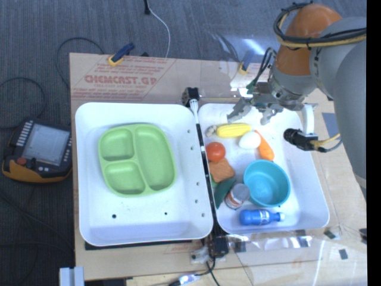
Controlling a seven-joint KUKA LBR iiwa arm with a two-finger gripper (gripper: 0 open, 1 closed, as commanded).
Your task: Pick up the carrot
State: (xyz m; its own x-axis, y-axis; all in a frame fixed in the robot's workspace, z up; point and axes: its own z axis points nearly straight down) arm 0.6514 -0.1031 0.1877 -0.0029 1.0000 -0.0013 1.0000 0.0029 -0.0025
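- A pendant [37,152] with a grey screen and orange underside lies on the floor at 9 o'clock of the table; what its screen shows is too small to read.
- Red print on the table's [178,79] brown top reads roughly "GIGMCAST.GP"; the letters are blurred, and the smaller lines under it cannot be read.
- One blue-and-yellow clip [121,53] sits on the table edge at 11 o'clock of the left bin.
- There are two white bins. The left bin [89,219] holds one green plate [136,159] with three compartments.
- The right bin [315,204] holds the food, one of each:
- a tomato [215,152] near the bin's left wall, with a brown bread piece [222,171] touching it at 6 o'clock and a dark green piece [223,189] below that;
- a corn cob [233,130] lying flat at 1 o'clock of the tomato;
- a white egg [249,140] just at 4 o'clock of the corn;
- the carrot [265,147], orange, touching the egg's right side and lying at 12 o'clock of the blue bowl [266,183];
- a small can [237,196] at 8 o'clock of the bowl, label unreadable;
- one blue bottle [259,217] on its side at 6 o'clock of the bowl, white cap to the right.
- The pincer [257,111] hangs over the bin's far end, at 12 o'clock of the carrot, fingers spread apart with nothing between them.
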